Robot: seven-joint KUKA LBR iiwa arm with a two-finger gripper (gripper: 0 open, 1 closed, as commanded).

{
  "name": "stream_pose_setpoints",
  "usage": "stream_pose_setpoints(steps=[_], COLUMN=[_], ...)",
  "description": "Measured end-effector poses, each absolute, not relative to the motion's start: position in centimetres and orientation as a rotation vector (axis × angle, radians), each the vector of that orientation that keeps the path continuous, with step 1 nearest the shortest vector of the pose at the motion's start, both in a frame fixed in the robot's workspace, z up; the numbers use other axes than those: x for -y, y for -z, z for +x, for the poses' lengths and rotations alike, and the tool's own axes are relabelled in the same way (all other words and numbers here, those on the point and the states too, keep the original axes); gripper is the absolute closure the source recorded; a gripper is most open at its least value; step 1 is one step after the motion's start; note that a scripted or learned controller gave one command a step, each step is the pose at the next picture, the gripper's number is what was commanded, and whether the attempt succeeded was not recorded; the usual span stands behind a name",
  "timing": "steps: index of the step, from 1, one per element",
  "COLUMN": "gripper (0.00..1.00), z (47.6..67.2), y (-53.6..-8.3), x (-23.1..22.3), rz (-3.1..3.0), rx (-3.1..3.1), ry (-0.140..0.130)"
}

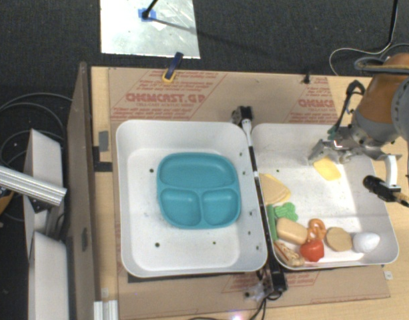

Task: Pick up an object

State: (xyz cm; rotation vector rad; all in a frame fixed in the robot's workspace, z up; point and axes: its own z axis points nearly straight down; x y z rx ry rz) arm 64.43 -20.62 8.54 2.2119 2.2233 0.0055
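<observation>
The yellow block lies in the right bin, near its far right corner, long axis slanting from far-left to near-right. It sits just below the claw, whose fingers look spread, pinching nothing.

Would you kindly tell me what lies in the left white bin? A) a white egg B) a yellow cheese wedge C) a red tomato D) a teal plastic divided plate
D: the teal plastic divided plate lies alone in the left white bin.
</observation>
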Motion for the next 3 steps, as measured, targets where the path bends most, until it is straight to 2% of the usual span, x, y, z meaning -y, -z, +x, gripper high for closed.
stream_pose_setpoints(steps=[1,2,3], gripper=[0.0,0.0,0.0], z=[63.5,61.6,60.7], y=[-8.5,-9.1,-9.4], x=[18.4,19.0,20.8], rz=[2.215,2.22,2.22], rx=[-2.226,-2.222,-2.22], ry=[-0.001,0.001,0.0])
